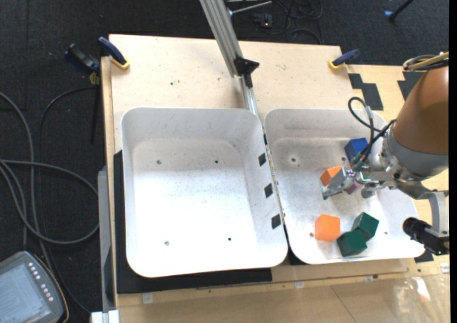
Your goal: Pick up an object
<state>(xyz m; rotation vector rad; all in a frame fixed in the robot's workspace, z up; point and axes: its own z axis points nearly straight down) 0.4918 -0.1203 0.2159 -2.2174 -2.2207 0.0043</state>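
We find the gripper [348,181] at the right of the frame, low in the right bin [303,128], and its fingers seem closed around a small orange block [330,175] that sits at their tips, though the view is too coarse for us to be sure of the contact. Behind it the arm [427,125] comes in from the right edge, its orange band large and rounded above the grey wrist, with a black cable looping beside it. Just above the gripper a blue block [355,148] lies partly behind the wrist. Below it, near the bin's front edge, we see a larger orange cube [328,228], and to its right two dark green blocks [358,234] touching one another. The left bin [193,186] lies just beside the right one, its white floor speckled with fine dark marks. Both bins rest on a pale, speckled board [178,64] held at its upper corners by blue and yellow clamps [114,53]. A grey metal pole [218,14] slants from the top of the frame down to the seam between the bins. Around the bench we see a dark carpet floor [50,14], with black cables [28,171] curling at the left and a tangle more at the top. A grey handheld screen [25,289] sits in the lower left corner.
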